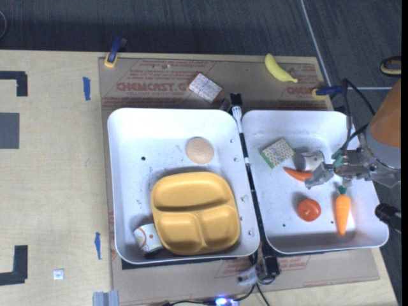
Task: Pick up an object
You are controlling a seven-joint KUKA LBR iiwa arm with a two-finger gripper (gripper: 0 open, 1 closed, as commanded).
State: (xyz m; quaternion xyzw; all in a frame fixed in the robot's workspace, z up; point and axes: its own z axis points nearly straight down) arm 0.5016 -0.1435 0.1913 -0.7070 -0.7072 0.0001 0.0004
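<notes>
Wooden bench bears bins; dark carpet beyond; gripper state unclear.

blue clamp, blue tape, black cable

In the right bin we note a carrot lying lengthwise near the right wall, a red tomato beside it, mid-floor, and a chili and patterned packet toward the far-left corner.

The grey arm with its orange band reaches in from the right, its wrist low and behind the gripper, which points left.
</notes>
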